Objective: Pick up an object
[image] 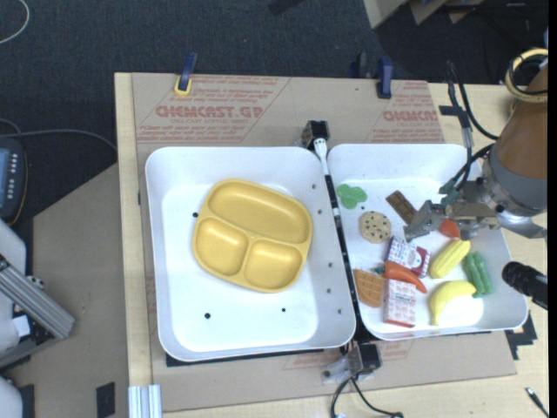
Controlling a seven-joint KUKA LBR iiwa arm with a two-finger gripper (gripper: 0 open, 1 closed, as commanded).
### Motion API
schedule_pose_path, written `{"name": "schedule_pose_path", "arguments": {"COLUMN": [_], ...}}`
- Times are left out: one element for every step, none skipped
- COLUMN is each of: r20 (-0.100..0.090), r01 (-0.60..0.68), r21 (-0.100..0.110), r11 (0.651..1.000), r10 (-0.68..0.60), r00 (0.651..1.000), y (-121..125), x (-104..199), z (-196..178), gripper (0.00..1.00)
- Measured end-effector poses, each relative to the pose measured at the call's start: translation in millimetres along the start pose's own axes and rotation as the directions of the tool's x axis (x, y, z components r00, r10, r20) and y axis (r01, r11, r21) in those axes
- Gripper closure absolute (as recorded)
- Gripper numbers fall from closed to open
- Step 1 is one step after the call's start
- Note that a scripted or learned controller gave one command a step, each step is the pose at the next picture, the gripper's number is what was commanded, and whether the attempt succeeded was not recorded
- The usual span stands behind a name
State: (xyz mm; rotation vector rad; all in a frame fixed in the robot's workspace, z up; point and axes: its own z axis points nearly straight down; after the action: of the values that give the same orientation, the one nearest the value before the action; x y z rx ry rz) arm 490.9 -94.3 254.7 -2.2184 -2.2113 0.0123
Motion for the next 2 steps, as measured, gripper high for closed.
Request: {"name": "schedule_pose_path", "arguments": {"r20": [0.001, -0.001], "r01": [0.003, 0.003], "r21": [-0.013, -0.007], "r11": [1.0, 1.0], "r10": [-0.003, -0.003], "r00": [1.0, 1.0], "y": [2, 10], "x": [0, 8], "z": [-6, 50], "gripper": [0.0, 0.0]}}
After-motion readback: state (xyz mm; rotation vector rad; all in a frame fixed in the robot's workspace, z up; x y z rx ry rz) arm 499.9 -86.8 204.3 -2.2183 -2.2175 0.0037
